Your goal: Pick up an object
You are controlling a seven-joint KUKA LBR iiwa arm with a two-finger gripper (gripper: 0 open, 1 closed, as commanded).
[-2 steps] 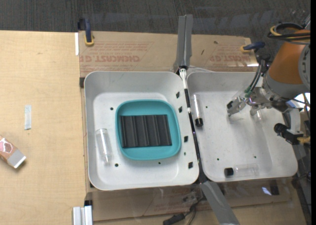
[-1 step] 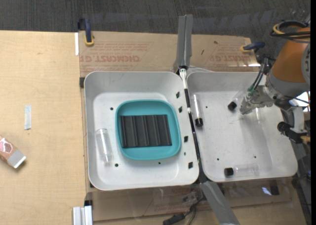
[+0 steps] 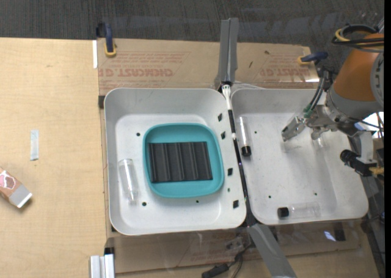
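Over the far part of the right bin (image 3: 342,206) the gripper (image 3: 303,129) hangs at the end of the grey arm, the orange band just above it; from this slant I cannot tell whether its fingers are spread or pressed together, and nothing shows between them.

No one object is named, so the nearest candidates matter. A clear marker with a black cap (image 3: 243,137) lies against the right bin's left wall, to the left of the gripper and slightly nearer, its long axis running far-to-near. A second clear tube with a black cap (image 3: 299,211) lies along the near wall, well apart from the gripper, its axis left-to-right.

Judging by position, the marker is the shorter reach, but the wall beside it leaves little room for a finger on that side.

In the left bin (image 3: 116,209) sit a teal tray with dark ribbed insert (image 3: 182,159) and a clear vial (image 3: 127,179) just left of it. Both bin floors look smooth and hard, so round tubes may roll.
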